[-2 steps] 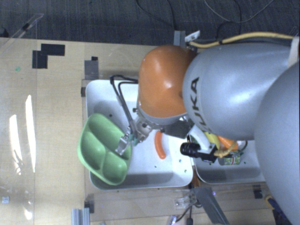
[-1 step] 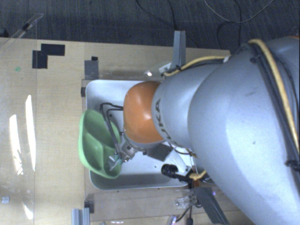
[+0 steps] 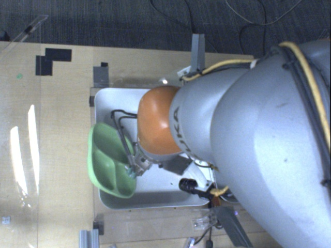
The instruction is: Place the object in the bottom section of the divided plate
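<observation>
Bench (image 3: 57, 154): pale wood surface; at its upper left, toward 10 o'clock, black angular tape marks (image 3: 51, 60) lie flat on it, and white glare streaks cross its left side.

Divided plate (image 3: 106, 161): a green plate with a raised ridge splitting it into sections; it sits at the 9 o'clock side of the white bin, overlapping the bin's left rim. Its sections look bare where they can be seen; the part toward 3 o'clock is covered by the gripper.

White bin (image 3: 155, 198): shallow, with grey brackets at its corners. It holds the plate at its left; the bin floor toward 6 o'clock shows plain white.

Cable (image 3: 120, 119): a thin dark loop hangs from the wrist over the bin, at 12 o'clock from the plate's middle.

Gripper (image 3: 132, 170): low over the plate's right edge, near the lower section. Whether the pincer is open or closed cannot be told, as its tip is small and blurred against the plate.

Object: something small and pale sits at the gripper tip, too unclear to name, so the object's place cannot be told.

Orange band (image 3: 158, 120): rounded, directly above the wrist, at the middle of the bin.

Writing: dark letters run along the grey arm (image 3: 248, 138) just right of the orange band; they seem to read "KUKA", seen sideways and partly curved away.

Black connector (image 3: 189, 186): at 5 o'clock from the gripper, beneath the arm, with yellow wiring beside it.
</observation>
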Robot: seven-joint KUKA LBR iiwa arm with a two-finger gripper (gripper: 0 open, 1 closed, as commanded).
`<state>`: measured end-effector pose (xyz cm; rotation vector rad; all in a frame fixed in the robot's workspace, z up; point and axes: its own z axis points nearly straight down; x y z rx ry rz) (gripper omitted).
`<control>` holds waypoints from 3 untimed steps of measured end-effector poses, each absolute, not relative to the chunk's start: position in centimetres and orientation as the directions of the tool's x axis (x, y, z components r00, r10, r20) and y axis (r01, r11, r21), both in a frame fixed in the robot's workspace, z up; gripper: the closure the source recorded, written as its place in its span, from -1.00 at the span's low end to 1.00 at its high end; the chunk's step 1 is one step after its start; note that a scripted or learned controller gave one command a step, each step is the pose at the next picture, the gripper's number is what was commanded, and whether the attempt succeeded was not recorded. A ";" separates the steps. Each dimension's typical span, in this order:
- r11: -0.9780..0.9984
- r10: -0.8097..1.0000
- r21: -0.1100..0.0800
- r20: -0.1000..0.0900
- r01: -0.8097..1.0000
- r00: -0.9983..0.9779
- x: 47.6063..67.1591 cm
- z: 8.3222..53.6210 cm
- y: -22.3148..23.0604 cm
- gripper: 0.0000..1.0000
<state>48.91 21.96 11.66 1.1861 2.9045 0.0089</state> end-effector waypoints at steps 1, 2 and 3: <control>0.637 0.771 0.008 -0.003 0.771 -0.637 48.8 27.4 13.8 1.00; 0.658 0.753 0.002 0.000 0.753 -0.658 48.7 14.5 11.7 1.00; 0.664 0.748 0.003 -0.001 0.748 -0.664 48.7 10.1 12.5 1.00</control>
